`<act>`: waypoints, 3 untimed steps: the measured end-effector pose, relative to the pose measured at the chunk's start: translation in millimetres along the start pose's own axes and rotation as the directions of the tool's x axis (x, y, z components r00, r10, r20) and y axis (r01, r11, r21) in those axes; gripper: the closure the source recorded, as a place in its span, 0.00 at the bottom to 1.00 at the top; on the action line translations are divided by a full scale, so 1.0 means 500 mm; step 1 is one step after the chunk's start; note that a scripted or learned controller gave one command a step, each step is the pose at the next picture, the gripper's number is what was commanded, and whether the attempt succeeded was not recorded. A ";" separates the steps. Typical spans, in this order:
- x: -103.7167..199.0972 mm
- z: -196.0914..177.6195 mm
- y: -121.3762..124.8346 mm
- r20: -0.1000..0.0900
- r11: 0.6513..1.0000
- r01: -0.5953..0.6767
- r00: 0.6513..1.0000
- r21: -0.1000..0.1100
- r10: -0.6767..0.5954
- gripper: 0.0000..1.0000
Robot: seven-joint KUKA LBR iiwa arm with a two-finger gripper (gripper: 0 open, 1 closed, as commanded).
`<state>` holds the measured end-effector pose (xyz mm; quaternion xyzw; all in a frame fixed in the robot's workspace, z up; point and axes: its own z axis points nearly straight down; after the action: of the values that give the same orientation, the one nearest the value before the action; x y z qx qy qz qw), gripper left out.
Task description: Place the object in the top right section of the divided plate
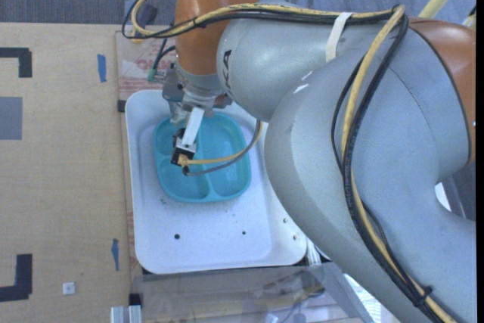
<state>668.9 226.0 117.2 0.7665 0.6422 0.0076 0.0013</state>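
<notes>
Camera view: at the frame's left, wooden bench (pixel 60 163); then the white bin (pixel 204 238) holding the blue divided plate (pixel 227 166); over the plate's upper sections hangs the gripper (pixel 180 111) (open or closed, I cannot tell). Where the object lies I cannot tell, so weight and grasp point are guesswork.

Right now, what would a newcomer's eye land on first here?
The huge grey robot arm with its orange band dominates, filling the right side. Beneath its wrist sits a turquoise divided plastic plate inside a shallow white bin, beside a pale wooden benchtop.
</notes>
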 end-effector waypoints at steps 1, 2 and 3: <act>0.003 0.000 -0.002 -0.002 1.000 0.001 1.000 0.002 -0.001 0.00; 0.010 -0.013 -0.004 -0.008 1.000 0.003 1.000 0.001 -0.003 1.00; 0.011 -0.034 -0.003 -0.009 1.000 0.005 1.000 0.000 -0.005 1.00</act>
<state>668.1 231.5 134.2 0.7649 0.6440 0.0110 -0.0014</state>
